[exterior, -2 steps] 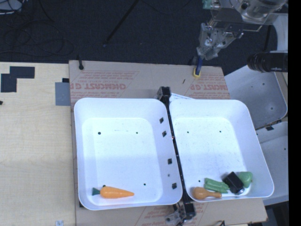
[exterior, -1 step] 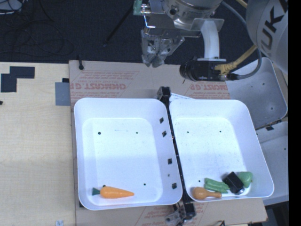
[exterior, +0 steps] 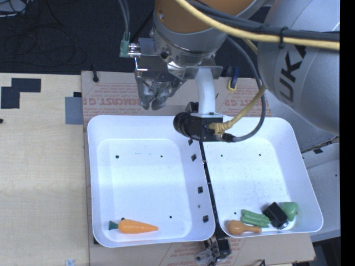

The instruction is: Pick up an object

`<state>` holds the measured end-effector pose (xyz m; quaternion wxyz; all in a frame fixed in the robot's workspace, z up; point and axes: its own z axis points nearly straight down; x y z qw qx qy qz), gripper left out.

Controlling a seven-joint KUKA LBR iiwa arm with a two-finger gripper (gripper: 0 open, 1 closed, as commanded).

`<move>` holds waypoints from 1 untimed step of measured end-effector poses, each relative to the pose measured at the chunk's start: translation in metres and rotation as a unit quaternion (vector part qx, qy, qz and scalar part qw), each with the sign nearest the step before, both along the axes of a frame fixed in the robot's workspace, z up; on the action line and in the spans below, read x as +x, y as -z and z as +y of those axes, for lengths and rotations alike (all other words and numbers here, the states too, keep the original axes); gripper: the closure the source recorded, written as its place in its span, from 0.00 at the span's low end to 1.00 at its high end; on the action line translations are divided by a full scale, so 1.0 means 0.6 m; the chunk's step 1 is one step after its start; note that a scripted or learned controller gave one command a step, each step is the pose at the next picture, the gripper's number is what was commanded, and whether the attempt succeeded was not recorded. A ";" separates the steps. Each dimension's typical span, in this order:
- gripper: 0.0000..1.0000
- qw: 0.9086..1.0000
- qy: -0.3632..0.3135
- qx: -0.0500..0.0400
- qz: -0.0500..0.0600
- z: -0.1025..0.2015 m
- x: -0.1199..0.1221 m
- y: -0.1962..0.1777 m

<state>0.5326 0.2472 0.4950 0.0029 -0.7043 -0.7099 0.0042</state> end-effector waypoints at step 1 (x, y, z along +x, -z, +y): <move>1.00 1.000 0.004 -0.002 0.002 -0.006 -0.013 0.152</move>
